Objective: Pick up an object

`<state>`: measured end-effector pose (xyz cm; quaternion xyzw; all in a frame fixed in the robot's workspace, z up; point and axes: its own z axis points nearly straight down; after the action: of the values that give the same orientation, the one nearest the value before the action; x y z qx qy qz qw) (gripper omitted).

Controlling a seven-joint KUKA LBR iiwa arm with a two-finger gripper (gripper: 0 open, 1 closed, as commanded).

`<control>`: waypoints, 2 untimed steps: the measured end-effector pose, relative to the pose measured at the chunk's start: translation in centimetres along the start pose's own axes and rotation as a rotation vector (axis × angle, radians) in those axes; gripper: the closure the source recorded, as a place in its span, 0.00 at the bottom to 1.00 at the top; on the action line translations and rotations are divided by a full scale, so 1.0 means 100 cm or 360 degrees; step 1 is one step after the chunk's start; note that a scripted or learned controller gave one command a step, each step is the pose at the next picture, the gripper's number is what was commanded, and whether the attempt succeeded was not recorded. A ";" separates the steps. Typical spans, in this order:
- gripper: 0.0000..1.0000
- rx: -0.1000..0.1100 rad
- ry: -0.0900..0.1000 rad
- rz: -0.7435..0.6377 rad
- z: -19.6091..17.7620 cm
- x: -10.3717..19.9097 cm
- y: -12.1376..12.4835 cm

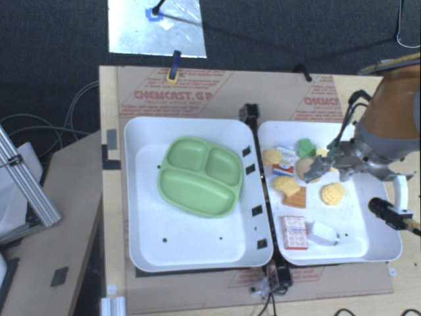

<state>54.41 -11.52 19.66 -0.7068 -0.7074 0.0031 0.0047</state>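
White plastic bins are sitting side by side, and the arm is working over the right bin (pixel 388 242).

Grey and orange, the arm is reaching in from the right, and its gripper (pixel 317 170) is hanging low over a crowded patch of toy food, the dark fingers looking slightly parted with nothing visibly between them (though at this slant I would not swear to it). Candidates are lying close together under and beside it: a green piece (pixel 306 147), a round tan piece (pixel 304 168) just at the fingertips, a yellow piece (pixel 286 185), an orange block (pixel 295 199) and a yellow round piece (pixel 333 193). A red-and-white packet (pixel 294 232) and a white block (pixel 323 232) are lying nearer the front wall. A green divided plate (pixel 200 176) is occupying the left bin (pixel 141 242), probably as a destination, so the clutter is staying on the arm's own side for easy reach.
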 end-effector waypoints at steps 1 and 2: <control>0.00 -0.0020 -0.0003 -0.0004 -0.006 0.000 0.003; 0.00 -0.0013 -0.0002 0.0000 0.048 -0.010 0.003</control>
<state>54.64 -12.52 14.85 -0.7069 -0.7073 0.0007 0.0012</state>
